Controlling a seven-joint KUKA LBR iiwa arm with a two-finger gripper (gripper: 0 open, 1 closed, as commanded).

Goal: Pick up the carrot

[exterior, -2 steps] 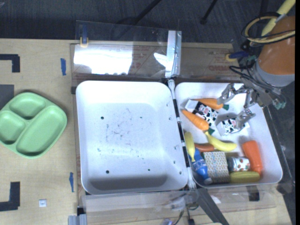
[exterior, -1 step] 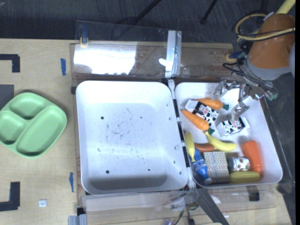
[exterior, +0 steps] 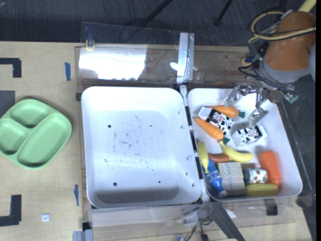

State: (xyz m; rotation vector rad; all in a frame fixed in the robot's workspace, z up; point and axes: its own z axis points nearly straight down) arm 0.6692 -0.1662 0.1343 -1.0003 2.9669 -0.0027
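An orange carrot lies slantwise in the right bin, near its left wall. A second, shorter orange piece with a green end lies just above it, across a black-and-white card. My gripper hangs over the upper part of the right bin, to the right of both orange pieces. It is open, with bare white bin floor showing between its fingers. It holds nothing.
The right bin also holds a banana, a yellow piece, an orange bottle, a second patterned card, a sponge and a blue item. The left bin adjoins it. A green divided plate sits far left.
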